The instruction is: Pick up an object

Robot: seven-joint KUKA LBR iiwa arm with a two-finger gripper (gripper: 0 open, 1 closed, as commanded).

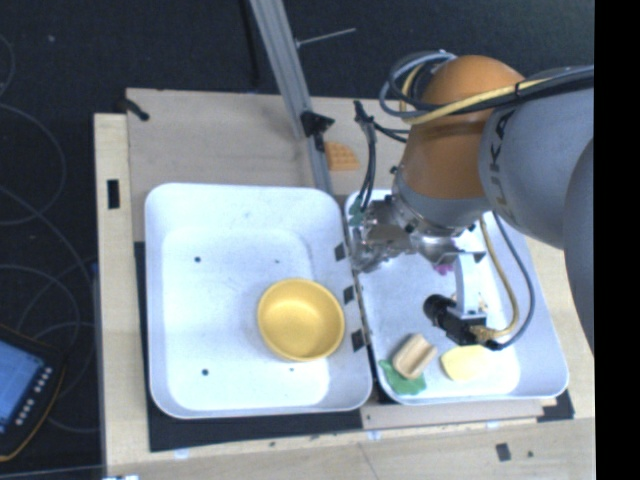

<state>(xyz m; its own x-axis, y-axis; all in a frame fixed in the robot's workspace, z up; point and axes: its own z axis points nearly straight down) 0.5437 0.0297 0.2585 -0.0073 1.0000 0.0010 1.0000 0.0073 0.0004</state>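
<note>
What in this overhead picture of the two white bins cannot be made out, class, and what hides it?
- Gripper, camera view: the fingers are blurred against the bin divider, under the wrist.
- Upper part of the right bin: covered by the arm.
- Green thing: mostly under the tan block; shape unclear.
- Pink thing: a sliver below the wrist, too small to identify.
- Yellow bowl in the left bin: plainly seen.

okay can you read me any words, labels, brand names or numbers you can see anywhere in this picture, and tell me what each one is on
No text can be read here.
The yellow bowl, the white bins and the arm's orange band bear no visible lettering.
The lit screen at the lower left edge is too small and blurred to read.
</note>
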